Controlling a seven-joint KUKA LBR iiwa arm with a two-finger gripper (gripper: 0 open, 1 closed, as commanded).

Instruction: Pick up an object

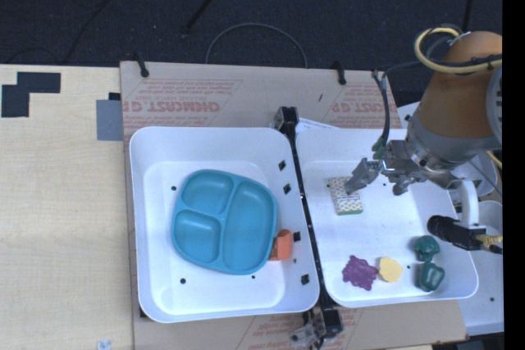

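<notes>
Camera view, looking down at a slant: arm (459, 106) is reaching in from the right, orange band up top, wrist angling down-left over the right bin (324, 145). Gripper (359, 179) is hanging just above the checkered pad (347, 197), near its upper edge; can't tell its state, nothing visibly held. Right bin is holding 1 checkered pad in the middle, plus 1 purple piece (359, 271), 1 yellow piece (390, 269) and 2 dark green pieces (427, 263) along the front. Left bin (148, 145) is holding 1 blue divided plate (224, 220) w/ 1 orange block (283, 245) touching its right edge.
</notes>
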